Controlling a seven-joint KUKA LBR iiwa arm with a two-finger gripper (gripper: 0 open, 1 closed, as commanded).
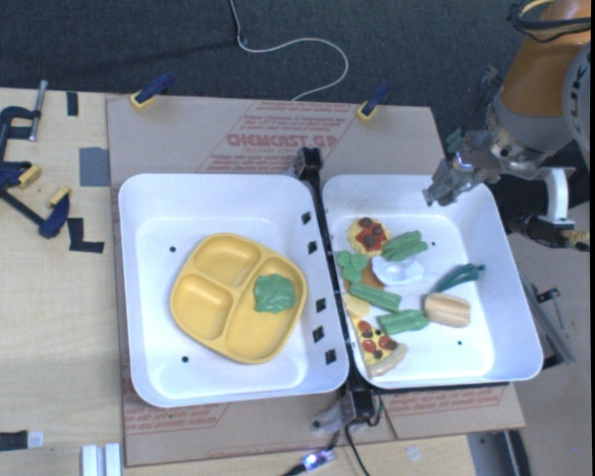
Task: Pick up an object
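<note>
Right bin (496,256): toy food | left bin (144,266): yellow tray (213,310), green piece (275,293)

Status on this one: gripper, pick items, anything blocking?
Gripper above right bin's far rim, nothing between fingers. Toy food pile untouched in right bin. Path down unobstructed.

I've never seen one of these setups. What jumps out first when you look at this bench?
The round yellow plastic divided plate in the left white bin catches the eye first, with a green leafy toy piece lying in one compartment. Next comes the jumble of toy food in the right white bin: pizza slices, green pods and a tan bread roll. Above that bin's far right corner hangs the grey and orange arm's tool.
</note>
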